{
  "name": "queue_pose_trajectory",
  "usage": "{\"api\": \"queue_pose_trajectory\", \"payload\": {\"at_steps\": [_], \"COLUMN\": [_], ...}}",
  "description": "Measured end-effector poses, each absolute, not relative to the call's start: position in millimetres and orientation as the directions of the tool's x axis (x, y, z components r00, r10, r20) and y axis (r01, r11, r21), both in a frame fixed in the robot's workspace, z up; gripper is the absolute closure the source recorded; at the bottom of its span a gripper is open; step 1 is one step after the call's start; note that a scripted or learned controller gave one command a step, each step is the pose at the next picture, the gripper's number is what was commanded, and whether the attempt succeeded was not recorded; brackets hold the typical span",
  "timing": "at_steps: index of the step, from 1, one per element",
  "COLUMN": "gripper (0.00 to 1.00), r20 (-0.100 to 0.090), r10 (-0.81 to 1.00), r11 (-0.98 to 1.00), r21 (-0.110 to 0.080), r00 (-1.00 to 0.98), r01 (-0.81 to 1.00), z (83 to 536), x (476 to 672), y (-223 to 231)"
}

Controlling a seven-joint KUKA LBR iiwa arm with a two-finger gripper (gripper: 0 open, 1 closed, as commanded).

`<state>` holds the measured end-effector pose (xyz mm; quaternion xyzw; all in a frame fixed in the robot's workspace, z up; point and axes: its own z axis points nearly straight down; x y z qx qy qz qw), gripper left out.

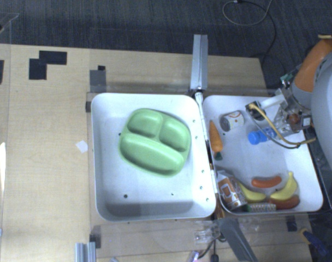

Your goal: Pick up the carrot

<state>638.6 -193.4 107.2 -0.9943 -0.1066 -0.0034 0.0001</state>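
Carrot (215,137): small, orange, tapered; a dark green stub shows at its near end. It lies lengthwise in the right bin (313,192), tight against that bin's left wall, about midway along it. Nothing grips it.

Carrot, contact: it appears to touch the wall; no other item touches it.

Nearest neighbours: a small grey round object (227,123) with a light tag sits just beside the carrot's far end, toward the bin's far left corner. A blue cap-like piece (257,138) lies near the bin's middle, apart from the carrot.

Near edge of right bin: a can (230,191) with a brown and white label lies tilted in the near left corner. Next to it a yellow banana (280,189) curves along the near wall, with a red sausage-shaped item (267,182) just above it and a darker red item (284,202) below it, at the wall.

Gripper (286,120): over the right bin's far right part, well apart from the carrot, with cables looped about it. Fingers: cannot tell whether open or closed; nothing is seen between them.

Arm: grey, orange band (310,70) above the wrist, entering from the right.

Left bin (108,201): holds a green divided tray (154,141) with three compartments, set near the bin's middle, slightly toward the far right corner.

Surface (40,162): light wood, black square marks at its far left.
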Motion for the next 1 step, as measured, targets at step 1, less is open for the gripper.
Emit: {"api": "queue_pose_trajectory", "payload": {"at_steps": [1], "gripper": [1.0], "r20": [0.004], "r10": [0.209], "r11": [-0.978], "r21": [0.001], "r00": [0.978], "r01": [0.209], "z": [86.0], "x": [659.2], "y": [-203.3]}}
